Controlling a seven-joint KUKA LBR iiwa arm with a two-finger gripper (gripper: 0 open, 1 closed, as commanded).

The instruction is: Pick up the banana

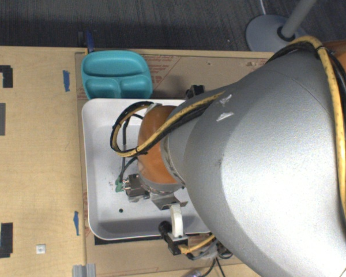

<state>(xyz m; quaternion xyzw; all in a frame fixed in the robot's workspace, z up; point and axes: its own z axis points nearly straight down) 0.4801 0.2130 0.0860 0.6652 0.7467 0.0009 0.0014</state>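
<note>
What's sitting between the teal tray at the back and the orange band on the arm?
In the camera view, the white bin's back rim and a loop of black and yellow cable lie between the teal tray and the orange band.

- You've got dark grey carpet floor (161, 7) across the top of the view, fine ribbed texture.
- A round grey stand base (266, 32) sits on it upper right, pole (308, 4) slanting up out of view.
- The surface (34, 154) is tan board, evenly lit.
- Black tape marks (4, 77) near its left edge, blue tape tabs (66, 81) further in.
- A small white square (41, 249) lies bottom left.
</note>
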